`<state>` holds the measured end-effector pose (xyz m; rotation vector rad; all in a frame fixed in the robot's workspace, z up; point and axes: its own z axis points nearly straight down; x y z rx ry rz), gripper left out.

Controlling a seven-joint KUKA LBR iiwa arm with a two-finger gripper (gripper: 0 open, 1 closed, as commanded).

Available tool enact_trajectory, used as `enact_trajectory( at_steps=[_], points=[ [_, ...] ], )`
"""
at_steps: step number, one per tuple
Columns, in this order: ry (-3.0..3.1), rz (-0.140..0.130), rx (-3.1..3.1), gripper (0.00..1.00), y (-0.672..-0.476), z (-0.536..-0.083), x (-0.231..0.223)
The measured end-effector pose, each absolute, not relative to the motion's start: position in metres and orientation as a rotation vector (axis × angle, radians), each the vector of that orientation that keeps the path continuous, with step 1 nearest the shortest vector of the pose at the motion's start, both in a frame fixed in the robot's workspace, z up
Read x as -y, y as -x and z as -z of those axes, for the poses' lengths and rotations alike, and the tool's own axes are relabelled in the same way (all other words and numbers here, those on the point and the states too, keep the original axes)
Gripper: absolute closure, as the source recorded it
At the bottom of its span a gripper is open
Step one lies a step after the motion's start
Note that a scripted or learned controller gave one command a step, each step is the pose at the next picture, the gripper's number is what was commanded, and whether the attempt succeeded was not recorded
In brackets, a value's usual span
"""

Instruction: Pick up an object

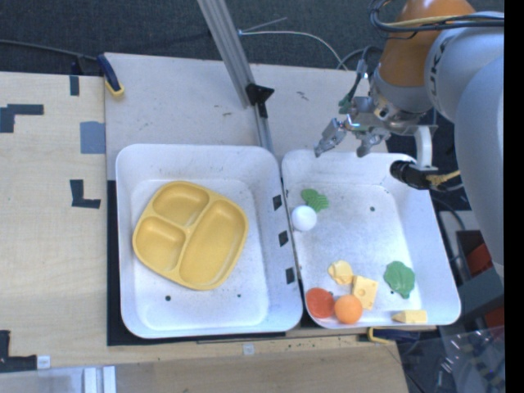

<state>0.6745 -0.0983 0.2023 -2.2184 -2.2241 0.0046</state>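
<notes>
Resting on the tabletop (49, 219), two shallow white bins are being viewed from above, and nothing is yet being carried by the arm (458, 64), so the task is judged to be barely begun. The left bin (139, 301) is being occupied by a yellow divided plate (190, 233) alone. The right bin (426, 244) is being used for the small candidates: a green leafy piece (400, 277) near the right wall, a red piece (319, 303) and an orange ball (349, 309) touching at the near edge, a yellow wedge (365, 290) beside them, a crumpled yellow piece (341, 272), a yellow block (411, 317) at the near right corner, a smaller green piece (313, 199) and a white ball (304, 218) close to the left wall. The pincer (350, 142) is being held above the far rim of the right bin, its fingers spread apart with nothing between them, well apart from every object. Choosing a target, descending, closing and lifting are all being left to do.
</notes>
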Motion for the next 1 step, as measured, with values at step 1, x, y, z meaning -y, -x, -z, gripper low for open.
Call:
enact_trajectory(
  at_steps=[1],
  points=[
    [2.225,-0.009,2.216,0.0,-0.6793,-0.1525,0.1656]
  ],
)
